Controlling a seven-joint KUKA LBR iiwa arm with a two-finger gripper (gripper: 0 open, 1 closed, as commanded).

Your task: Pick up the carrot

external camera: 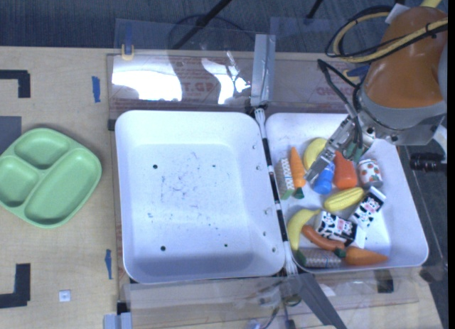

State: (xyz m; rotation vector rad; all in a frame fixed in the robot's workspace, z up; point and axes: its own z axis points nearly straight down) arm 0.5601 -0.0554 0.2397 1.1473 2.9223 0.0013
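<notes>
1. My gripper (333,151) hangs over the right bin (412,232), upper-middle part, amid the pile of toy food. Whether it's open or closed, can't tell from this angle.
2. Carrot (296,168) lies w/ its orange body pointing toward the bin's top edge, green tip lower, close to the bin's left wall. It sits just left of my gripper, apart from it; not held.
3. Blue item (323,178) is right under my gripper tip, yellow piece (313,151) beside it.
4. Another carrot-like piece (364,255) lies by the bin's bottom edge, well apart from me.
5. Left bin (192,192) is next door; green plate (48,176) near the bench's left edge.
</notes>
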